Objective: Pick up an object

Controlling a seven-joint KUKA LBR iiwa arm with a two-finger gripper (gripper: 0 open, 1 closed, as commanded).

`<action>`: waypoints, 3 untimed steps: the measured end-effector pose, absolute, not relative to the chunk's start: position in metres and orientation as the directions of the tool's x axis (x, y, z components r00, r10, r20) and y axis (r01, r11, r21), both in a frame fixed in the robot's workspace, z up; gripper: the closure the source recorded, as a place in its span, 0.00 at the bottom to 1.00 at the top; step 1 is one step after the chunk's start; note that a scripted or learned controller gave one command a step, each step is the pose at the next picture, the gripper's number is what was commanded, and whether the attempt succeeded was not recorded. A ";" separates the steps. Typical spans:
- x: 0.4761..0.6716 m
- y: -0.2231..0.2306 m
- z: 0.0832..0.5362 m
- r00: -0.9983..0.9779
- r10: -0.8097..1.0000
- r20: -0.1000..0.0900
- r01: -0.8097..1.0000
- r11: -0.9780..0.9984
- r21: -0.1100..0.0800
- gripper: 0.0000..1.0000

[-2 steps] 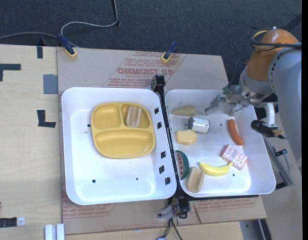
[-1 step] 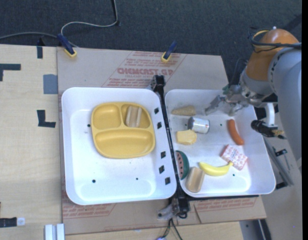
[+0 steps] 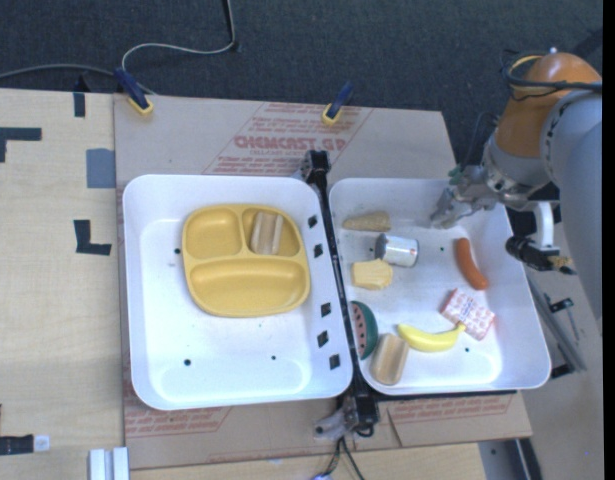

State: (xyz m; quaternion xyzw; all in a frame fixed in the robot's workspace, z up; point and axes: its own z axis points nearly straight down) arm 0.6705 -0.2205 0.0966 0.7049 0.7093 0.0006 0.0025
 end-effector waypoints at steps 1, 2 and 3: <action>0.670 -0.220 0.096 -0.007 1.000 -0.001 1.000 0.007 0.001 0.00; 0.670 -0.221 0.088 -0.004 1.000 0.003 1.000 0.004 -0.001 0.00; 0.670 -0.220 0.087 -0.003 1.000 0.004 1.000 0.003 -0.002 0.00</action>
